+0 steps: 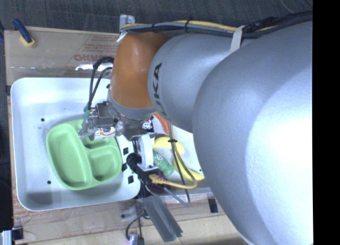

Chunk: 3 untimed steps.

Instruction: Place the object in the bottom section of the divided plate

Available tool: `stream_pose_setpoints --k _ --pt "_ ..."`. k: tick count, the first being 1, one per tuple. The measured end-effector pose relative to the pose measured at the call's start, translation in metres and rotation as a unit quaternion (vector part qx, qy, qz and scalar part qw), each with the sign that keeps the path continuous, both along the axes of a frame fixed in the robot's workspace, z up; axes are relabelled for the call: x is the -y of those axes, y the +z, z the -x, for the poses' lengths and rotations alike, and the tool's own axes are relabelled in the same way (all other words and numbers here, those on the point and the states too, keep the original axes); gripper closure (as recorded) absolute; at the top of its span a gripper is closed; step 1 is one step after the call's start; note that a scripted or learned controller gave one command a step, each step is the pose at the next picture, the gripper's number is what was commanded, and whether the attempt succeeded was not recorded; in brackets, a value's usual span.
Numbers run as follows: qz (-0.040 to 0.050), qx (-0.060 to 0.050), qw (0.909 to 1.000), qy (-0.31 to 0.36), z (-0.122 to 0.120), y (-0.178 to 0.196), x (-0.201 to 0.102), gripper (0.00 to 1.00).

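Green divided plate (79,156) lies in the left bin (26,111); hand (98,124) state unclear

Right bin (187,142) mostly hidden under the arm (239,111). Plate (79,156) upper right rim covered by the hand (98,124). Arm cut off at right.

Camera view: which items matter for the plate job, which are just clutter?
Job:
green divided plate in the left bin
claw, over the plate's upper right edge

Lying about:
yellow banana-like thing
green item beside it
blue clip on the cardboard
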<state>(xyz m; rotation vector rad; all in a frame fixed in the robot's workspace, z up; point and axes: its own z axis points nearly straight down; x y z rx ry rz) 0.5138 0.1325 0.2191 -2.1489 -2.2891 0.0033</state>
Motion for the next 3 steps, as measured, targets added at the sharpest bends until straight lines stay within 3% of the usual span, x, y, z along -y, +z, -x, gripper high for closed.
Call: stream_pose_setpoints --k 1,2,3 --pt "0.0007 0.0 0.9915 -0.13 -0.038 0.04 -0.022 1.0" --pt "0.0013 -0.002 0.9856 -0.169 -0.002 -0.029 -0.054 1.0" --pt "-0.0039 0.006 0.987 -0.16 -0.003 -0.11 -0.07 1.0"
